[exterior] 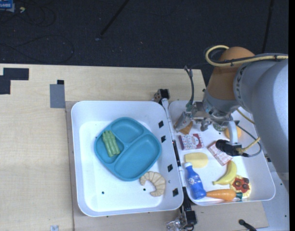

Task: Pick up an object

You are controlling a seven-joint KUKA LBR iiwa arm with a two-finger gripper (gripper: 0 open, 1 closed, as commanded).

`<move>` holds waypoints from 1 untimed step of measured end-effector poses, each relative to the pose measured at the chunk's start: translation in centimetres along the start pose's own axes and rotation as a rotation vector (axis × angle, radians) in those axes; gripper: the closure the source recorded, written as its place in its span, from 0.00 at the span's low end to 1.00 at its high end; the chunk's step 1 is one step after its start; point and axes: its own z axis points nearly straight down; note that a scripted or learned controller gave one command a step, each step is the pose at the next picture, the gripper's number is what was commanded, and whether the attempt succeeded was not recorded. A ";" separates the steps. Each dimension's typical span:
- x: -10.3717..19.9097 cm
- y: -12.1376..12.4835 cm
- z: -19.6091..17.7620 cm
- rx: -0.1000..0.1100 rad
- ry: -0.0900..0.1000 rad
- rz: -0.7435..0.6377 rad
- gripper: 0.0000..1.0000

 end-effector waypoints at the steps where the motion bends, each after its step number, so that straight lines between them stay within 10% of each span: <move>1: 0.6 0.0 0.9 -0.004 -0.003 0.001 0.00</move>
